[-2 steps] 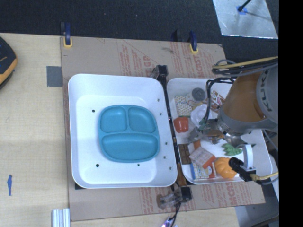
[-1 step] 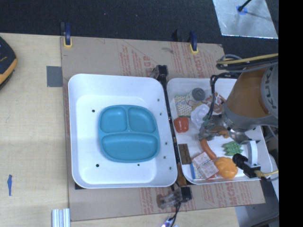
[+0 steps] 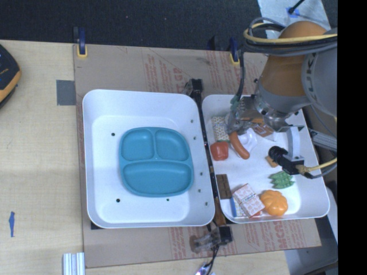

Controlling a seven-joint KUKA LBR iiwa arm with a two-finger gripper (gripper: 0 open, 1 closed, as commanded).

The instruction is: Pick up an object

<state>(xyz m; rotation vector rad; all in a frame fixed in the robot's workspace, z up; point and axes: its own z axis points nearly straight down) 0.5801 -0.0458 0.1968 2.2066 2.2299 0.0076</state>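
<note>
My gripper (image 3: 237,121) hangs low over the far part of the right bin (image 3: 312,211), beneath the grey and orange wrist. Just below it lies an orange-red sausage (image 3: 240,145), slanted, its upper end close to the gripper. A red pepper-like toy (image 3: 219,150) sits left of the sausage. A pale checkered packet (image 3: 218,127) lies beside the gripper on its left. A clear wrapper (image 3: 250,137) and a brownish piece (image 3: 264,131) lie partly under the wrist. Nothing shows as held.
The left bin (image 3: 97,171) holds a blue divided plate (image 3: 156,160). Nearer in the right bin are a green toy (image 3: 281,180), an orange pumpkin toy (image 3: 274,203), a small printed box (image 3: 246,200) and a brown bar (image 3: 223,185).
</note>
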